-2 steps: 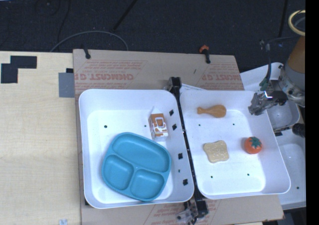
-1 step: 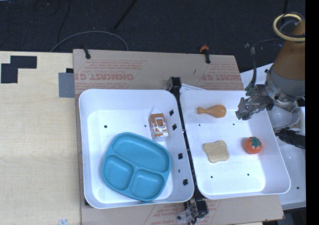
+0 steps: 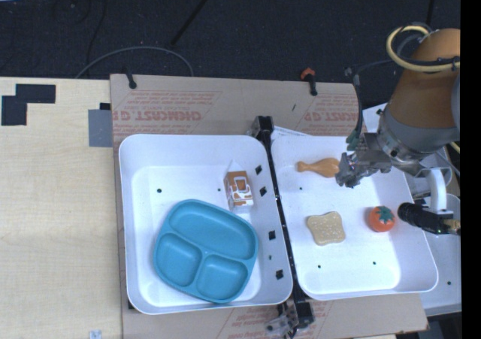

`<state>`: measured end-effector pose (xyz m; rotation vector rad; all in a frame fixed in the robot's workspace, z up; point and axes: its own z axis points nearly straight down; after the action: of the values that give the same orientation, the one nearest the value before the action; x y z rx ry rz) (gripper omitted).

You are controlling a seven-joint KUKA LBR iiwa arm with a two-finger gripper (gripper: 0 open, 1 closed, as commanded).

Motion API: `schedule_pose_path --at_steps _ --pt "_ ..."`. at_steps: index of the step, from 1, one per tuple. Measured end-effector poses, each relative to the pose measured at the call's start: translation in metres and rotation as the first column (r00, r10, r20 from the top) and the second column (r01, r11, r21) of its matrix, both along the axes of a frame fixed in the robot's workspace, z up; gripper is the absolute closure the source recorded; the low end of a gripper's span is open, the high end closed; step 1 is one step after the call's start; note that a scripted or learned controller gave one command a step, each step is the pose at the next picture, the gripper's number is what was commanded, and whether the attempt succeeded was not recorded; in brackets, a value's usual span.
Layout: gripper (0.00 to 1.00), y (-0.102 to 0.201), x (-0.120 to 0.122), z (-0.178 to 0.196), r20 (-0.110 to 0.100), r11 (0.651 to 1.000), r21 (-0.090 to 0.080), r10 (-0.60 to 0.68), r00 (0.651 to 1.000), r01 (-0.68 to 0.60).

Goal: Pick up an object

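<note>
White plastic bins sit side by side on the desk (image 3: 60, 202), and the arm (image 3: 421, 97) leans in from three o'clock over the right bin (image 3: 361, 277). Its claw (image 3: 352, 172) hangs at the upper middle of that bin, just at the three o'clock end of a tan drumstick-shaped toy (image 3: 319, 167), close enough that the two look to be touching or nearly so; how far the claw is spread I cannot tell, and nothing can be seen held in it. The drumstick toy seems the likeliest target, lying flat with its thin end pointing toward nine o'clock. Two other candidates lie in the same bin: a beige slice of toy bread (image 3: 325, 228) toward six o'clock of the claw, and a small red tomato-like toy (image 3: 381, 219) toward four o'clock, well apart from each other. The left bin (image 3: 143, 180) carries a blue divided plate (image 3: 204, 250) and a small orange-and-white carton (image 3: 239, 189) just at its twelve o'clock. To do this well, I would centre the claw over the thick end of the drumstick, closing across its width rather than along it, descend fully to the bin floor before closing, and lift straight up to avoid nudging it aside.
</note>
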<state>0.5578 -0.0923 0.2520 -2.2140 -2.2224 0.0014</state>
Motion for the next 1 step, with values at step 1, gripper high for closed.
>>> schedule_pose_path --at_steps 1 --pt "1.00 0.0418 -0.0084 -0.0024 -0.001 1.000 -0.001 0.000 1.000 0.000"
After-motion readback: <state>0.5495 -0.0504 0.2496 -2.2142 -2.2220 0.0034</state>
